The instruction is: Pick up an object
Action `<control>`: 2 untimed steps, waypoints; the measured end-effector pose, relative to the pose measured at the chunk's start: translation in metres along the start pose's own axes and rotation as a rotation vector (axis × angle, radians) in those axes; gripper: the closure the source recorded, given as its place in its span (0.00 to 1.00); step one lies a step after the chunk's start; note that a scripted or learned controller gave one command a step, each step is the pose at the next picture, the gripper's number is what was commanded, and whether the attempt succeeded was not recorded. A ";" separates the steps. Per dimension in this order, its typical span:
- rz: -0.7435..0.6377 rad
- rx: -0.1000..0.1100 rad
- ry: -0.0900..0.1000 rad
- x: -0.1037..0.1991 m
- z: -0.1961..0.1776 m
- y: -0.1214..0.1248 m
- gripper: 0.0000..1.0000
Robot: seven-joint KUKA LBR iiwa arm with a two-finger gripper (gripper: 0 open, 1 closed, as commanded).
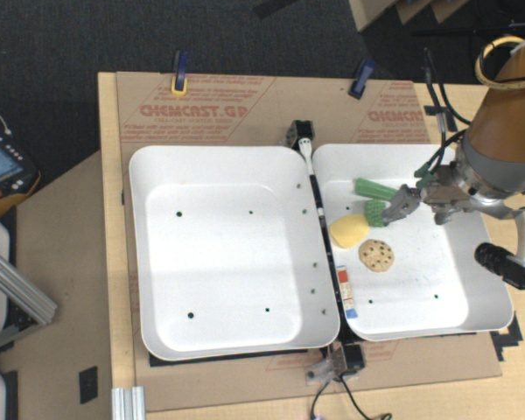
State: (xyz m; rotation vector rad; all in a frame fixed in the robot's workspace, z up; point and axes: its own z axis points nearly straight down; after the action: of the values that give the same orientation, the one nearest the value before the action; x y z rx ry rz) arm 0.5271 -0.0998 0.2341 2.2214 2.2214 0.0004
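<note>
Cardboard (pixel 245 103) reads "CHEMCAST GP"; fingers (pixel 387 210) sit parted over the green object (pixel 372 188)

arm (pixel 504 121): cut off by the right edge
green object (pixel 374 188): right end hidden behind end effector (pixel 394 208)
end effector fingers: too blurred to tell

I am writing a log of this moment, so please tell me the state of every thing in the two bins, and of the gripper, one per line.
left bin: holds no objects.
right bin: holds three objects, near its left side.
green object: lying flat, just left of the gripper.
yellow object: resting on the bin floor, apart from the gripper.
cookie: lying flat, untouched.
gripper: low over the right bin, next to the green object; grasp unclear.
</note>
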 end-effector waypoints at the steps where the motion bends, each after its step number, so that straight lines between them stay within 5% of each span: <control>1: -0.004 0.008 0.003 0.040 0.053 -0.008 0.00; 2: 0.002 -0.002 0.000 0.038 0.039 -0.006 1.00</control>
State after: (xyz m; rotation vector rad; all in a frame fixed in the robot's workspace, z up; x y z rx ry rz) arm 0.5212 -0.0620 0.1952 2.2221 2.2186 0.0025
